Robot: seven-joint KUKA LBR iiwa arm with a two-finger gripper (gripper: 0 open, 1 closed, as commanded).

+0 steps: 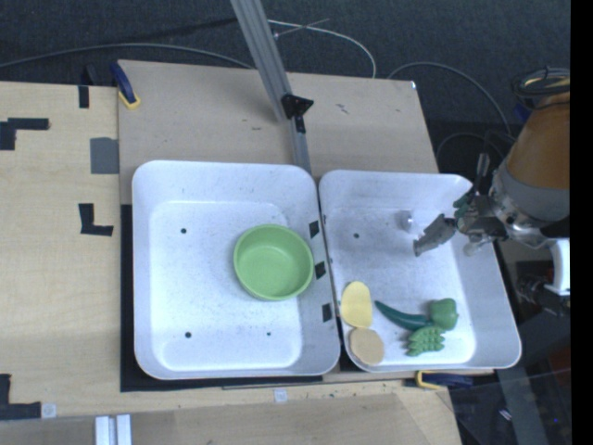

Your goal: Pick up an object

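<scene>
My gripper (432, 237) hangs over the right part of the right bin (371, 197), reaching in from the right with nothing seen between its fingers. Below it, near the bin's front, lie a yellow lemon-shaped piece (357, 304), a tan round piece (367, 346), a dark green pepper-like piece (400, 315), a green round piece (444, 312) and a bumpy green piece (426, 341). The gripper stands apart from all of them, higher in the view. A green bowl (272, 261) sits in the left bin (185, 202).
A grey pole (264, 49) slants down from the top to the joint between the bins. White cables (324, 35) lie behind the bench. Black clips (320, 267) sit on the shared bin edge. The wooden bench top (56, 248) extends to the left.
</scene>
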